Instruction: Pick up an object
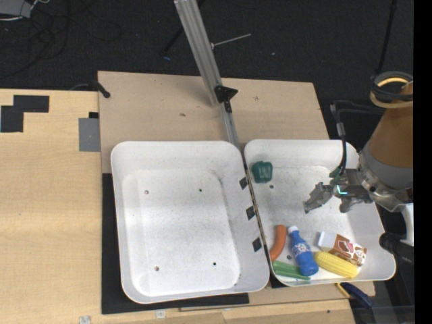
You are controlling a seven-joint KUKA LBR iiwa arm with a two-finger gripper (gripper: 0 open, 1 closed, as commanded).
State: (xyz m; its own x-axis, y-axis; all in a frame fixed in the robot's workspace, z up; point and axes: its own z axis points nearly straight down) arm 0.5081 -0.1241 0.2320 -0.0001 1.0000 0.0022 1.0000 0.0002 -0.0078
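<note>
Overhead, the bench point(169, 106) carries two white bins side by side. Its left bin point(128, 160) spans the bench's middle, and the right bin point(297, 150) lies against the bench's right edge, the two meeting along a seam with small black clips. A metal rail point(201, 49) slants up from the bench's far edge, above that seam.

Next in size, the arm point(391, 140) enters over the right bin's right rim, its orange band over the bin's far right corner. The gripper point(322, 199) hangs above the middle of the right bin, its fingers point(312, 201) spread apart with nothing between them.

All the objects sit in the right bin. Along its near edge lie a blue bottle point(302, 252), a yellow corn cob point(337, 264) near the right corner, an orange carrot point(279, 241) close to the seam, a green pod point(290, 270) at the rim, and a brown-and-red packet point(349, 248). A green cup point(262, 171) rests by the seam toward the far edge, well apart from the others.
</note>
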